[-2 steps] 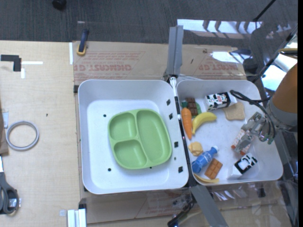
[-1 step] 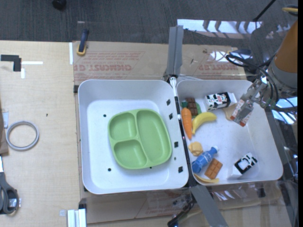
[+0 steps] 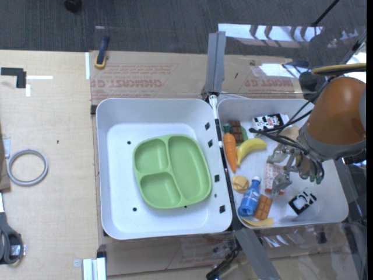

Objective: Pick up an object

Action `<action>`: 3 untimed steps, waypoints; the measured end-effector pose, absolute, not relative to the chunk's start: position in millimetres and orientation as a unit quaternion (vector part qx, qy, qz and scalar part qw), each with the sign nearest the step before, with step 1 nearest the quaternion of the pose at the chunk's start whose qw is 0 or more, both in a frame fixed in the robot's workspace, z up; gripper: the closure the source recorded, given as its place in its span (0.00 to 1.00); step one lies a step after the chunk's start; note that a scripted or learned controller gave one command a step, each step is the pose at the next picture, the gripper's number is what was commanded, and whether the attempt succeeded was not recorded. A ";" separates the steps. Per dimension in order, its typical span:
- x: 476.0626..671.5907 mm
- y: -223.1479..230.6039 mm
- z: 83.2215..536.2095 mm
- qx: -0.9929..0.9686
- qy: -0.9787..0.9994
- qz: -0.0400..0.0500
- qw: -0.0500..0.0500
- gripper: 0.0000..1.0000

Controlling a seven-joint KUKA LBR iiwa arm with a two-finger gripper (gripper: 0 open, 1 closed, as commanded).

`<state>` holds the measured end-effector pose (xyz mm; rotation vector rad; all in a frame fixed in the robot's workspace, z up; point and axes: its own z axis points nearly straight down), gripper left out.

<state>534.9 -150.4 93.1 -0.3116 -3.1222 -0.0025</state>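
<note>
Jaws: can't tell if wide or closed, too cluttered at gripper, low in right bin. Just beside, to its left: blue bottle, banana, carrot. Green tray in left bin.

Bright, even overhead light; soft shadows inside the white bins. Glare on clear panel top right. Pic slightly soft, low-res.
</note>
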 end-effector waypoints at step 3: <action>563.9 -60.6 188.6 -0.420 -0.908 0.002 0.002 1.00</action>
